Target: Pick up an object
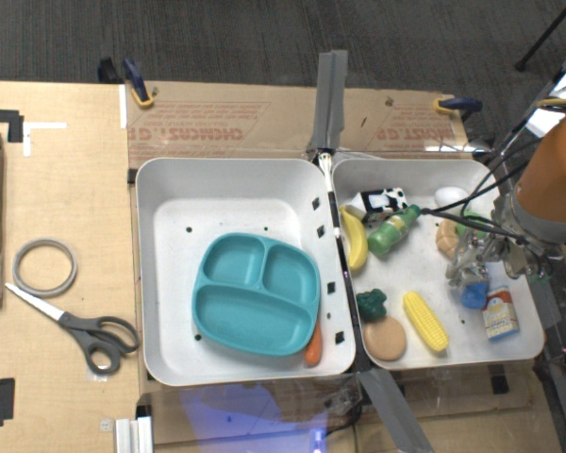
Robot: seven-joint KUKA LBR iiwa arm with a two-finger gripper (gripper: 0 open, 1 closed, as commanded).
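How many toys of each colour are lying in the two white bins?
Yellow: 2, banana and corn cob
Green: 2, bottle and dark green piece
Teal: 1, divided plate
Orange: 1, carrot
Tan: 1, round cookie
Black and white: 1, cow
Blue: 1, small block
White: 1, small carton
Total: 10 that can be clearly made out

Arm [557, 182] cut off at right edge — carrot [313, 349] half-hidden.
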